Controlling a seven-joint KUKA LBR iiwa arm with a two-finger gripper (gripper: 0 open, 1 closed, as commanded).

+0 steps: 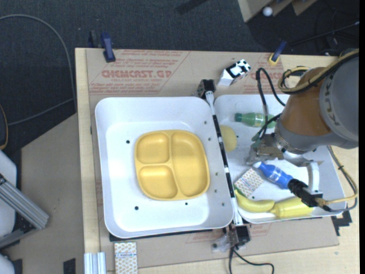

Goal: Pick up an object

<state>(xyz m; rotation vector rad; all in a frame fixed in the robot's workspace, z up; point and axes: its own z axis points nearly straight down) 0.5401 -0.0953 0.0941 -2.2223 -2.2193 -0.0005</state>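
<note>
Far left: dark floor with a thin cable (48, 21); then the cardboard-covered bench (137, 70), printed in red, with a blue clamp (106, 46) on its top edge. On it, the left white bin (111, 153), holding a yellow plate (171, 165) of 3 compartments, lying flat near the middle. Just right of the divider, in the right white bin (228, 104): a pale yellow round object (228, 137) against the left wall; a green bottle (251, 118) lying near the top; a patterned packet (249, 181) lower down; a blue bottle (276, 175) beside it, tilted, black cap toward lower right; a yellow banana-like piece (274, 206) along the bottom edge. Above the blue bottle, the gripper (263, 152), low in the bin near the blue bottle's upper end; spread or pressed together: cannot tell. Behind it, the orange band (302, 113) and grey arm (345, 104).
</note>
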